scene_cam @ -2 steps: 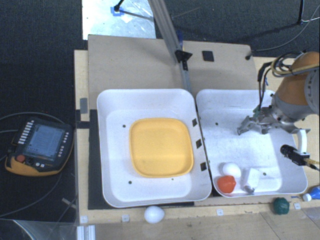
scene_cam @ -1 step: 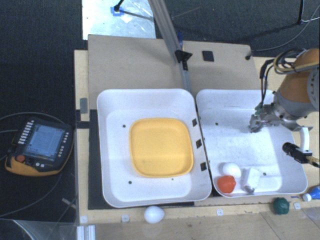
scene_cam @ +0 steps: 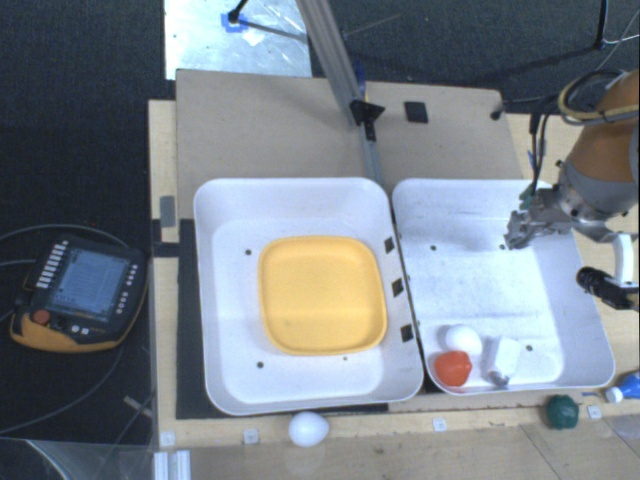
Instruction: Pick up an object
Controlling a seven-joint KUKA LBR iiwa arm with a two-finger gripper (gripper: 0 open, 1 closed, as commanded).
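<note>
Objects for picking lie at the near edge of the right bin: a white ball, a red piece and a white block.

The white ball sits just above the red piece, touching or nearly touching it, and the white block lies just to their right; all three rest on the bin floor, untouched. The gripper hangs over the far part of the same bin, well apart from them, with nothing visible between its fingers; whether it is open or closed cannot be told from this view. The left bin holds a yellow plate at its middle. On the table, in front of the bins, lie a white egg-shaped thing and a dark green ball. A teach pendant rests on the floor to the left.
</note>
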